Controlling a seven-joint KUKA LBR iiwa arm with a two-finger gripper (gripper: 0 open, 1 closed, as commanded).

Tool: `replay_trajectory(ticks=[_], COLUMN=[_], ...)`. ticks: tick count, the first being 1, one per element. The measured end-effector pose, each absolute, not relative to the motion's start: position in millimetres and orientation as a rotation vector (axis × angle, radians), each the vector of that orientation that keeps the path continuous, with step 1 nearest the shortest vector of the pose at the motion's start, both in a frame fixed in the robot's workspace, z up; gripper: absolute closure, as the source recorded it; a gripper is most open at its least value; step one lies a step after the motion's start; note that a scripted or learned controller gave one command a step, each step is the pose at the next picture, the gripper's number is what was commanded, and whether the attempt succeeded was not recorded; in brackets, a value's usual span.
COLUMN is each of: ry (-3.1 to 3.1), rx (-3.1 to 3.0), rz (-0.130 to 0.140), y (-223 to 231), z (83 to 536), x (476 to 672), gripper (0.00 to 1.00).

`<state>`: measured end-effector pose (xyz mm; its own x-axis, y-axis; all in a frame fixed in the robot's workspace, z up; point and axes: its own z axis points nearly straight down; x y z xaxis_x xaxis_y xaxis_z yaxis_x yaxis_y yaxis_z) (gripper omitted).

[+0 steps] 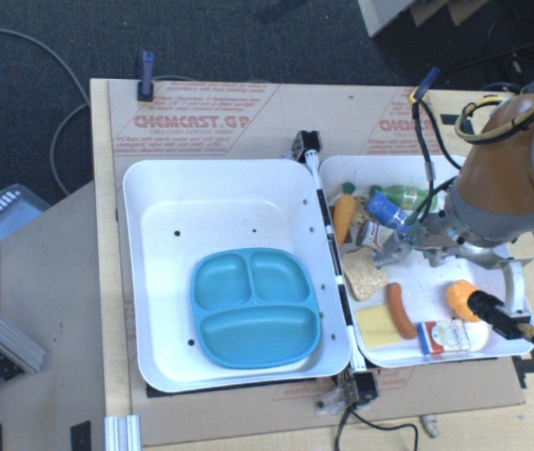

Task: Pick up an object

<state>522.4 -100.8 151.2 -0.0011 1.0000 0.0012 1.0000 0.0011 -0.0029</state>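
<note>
Camera view, single slanted look from above.

Progress: early, by judgement. Pick not yet made; no item lifted clear of the right bin (431,285). Position of gripper (406,244): low over the upper middle of that bin, just beside a blue-wrapped item (389,212) and near a bread slice (365,276). Open or closed: cannot tell, hidden under the wrist and arm (502,172). Hold on anything: not shown. Left to do, as judged: close on one item, raise it, check the hold.

Candidates, all in the right bin:
- carrot (344,219), along the left wall
- green bottle (400,195), near the far wall
- blue-wrapped item, just beside the bottle
- bread slice, left of centre
- sausage (400,310), just right of the bread slice
- cheese slice (378,327), yellow, near-left corner, beside the sausage; touching or not, unclear
- orange fruit (459,296), right of centre
- white carton (450,336), red and blue print, along the near wall

Left bin (154,252): one blue divided plate (256,306), three compartments.

Surface: pale board (201,116) with red lettering, under both bins. Black clips (306,143) at the seam between the bins, far and near ends. Blue clamp (145,73) at the far edge.

Room: dark carpet (60,26); pale cable (60,130) looping at left; grey equipment at the left edge, not identifiable.
</note>
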Motion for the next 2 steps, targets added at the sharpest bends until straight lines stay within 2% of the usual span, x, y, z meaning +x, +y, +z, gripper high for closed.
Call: replay_trajectory(ticks=[1,2], ry=[-2.22,-2.22], rx=[-2.221,-2.224], rz=[0.001,-0.002], y=[-96.4,-96.2], z=[84.3,94.3], x=[478.6,479.1], gripper=[0.0,1.0])
